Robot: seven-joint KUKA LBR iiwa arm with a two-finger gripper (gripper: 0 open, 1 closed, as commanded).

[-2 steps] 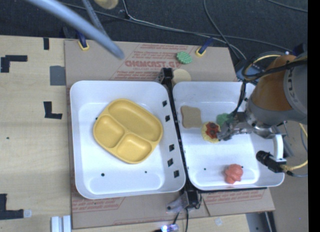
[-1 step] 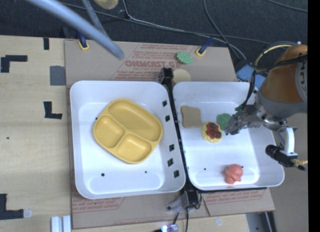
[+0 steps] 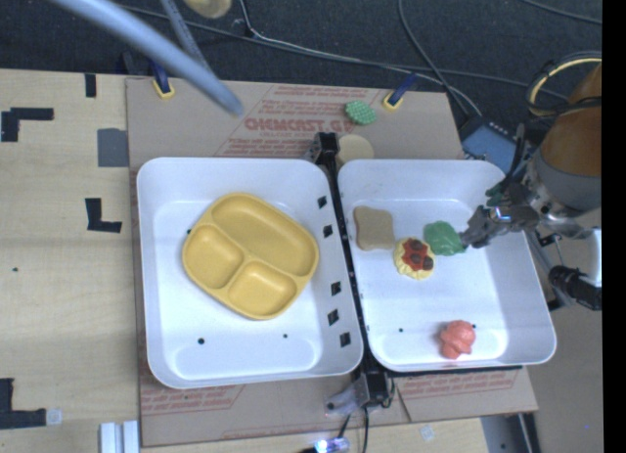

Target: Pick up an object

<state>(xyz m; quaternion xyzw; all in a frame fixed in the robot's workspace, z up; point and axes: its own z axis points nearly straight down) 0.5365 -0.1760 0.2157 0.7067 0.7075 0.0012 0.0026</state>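
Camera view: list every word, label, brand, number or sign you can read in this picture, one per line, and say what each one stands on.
"CHEMCAST": red print on the brown cardboard sheet behind the two white bins; only these letters are fairly legible, and even they are uncertain.
The rest of that red print, above and after it: too small and blurred to read.
Yellow tray, toy foods and bins: no lettering visible.

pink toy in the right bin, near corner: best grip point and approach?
Judging from the camera view, take the pink toy across its rounded middle, coming straight down from above. It sits low and lumpy on the floor of the right bin, apart from the other pieces, but close to the near wall, so a side approach looks cramped. Align the fingers parallel to that wall.
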